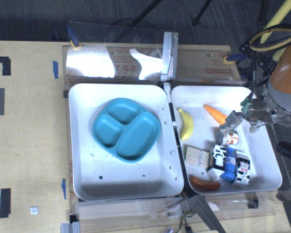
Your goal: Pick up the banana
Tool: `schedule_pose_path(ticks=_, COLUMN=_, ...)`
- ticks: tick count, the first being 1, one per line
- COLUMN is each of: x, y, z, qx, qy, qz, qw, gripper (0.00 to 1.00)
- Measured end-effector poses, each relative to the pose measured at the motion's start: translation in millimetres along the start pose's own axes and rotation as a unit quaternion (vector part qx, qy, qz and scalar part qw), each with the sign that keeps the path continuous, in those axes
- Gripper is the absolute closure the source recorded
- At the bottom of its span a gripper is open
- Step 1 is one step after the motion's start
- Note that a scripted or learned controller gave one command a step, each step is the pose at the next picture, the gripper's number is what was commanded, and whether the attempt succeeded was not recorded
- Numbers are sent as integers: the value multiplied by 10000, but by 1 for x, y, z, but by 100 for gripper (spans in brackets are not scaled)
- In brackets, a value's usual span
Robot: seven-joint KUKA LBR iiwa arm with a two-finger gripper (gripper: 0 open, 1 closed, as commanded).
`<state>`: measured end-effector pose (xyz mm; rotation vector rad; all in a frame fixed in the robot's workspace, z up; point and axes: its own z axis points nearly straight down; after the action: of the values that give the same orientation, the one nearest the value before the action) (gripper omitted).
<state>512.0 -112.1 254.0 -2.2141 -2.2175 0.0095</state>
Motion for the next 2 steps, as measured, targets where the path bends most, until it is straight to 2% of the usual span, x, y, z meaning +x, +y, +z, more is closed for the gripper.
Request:
schedule_pose_path(ticks=1, x=37, y=-31, z=31, qx=-12, qy=0, qz=-1247, qw=9922, gripper=0)
schedule_pose_path(ticks=2, x=85, y=39, z=14, qx=-48, qy=-22, qz=-2210, qw=9753, gripper=0)
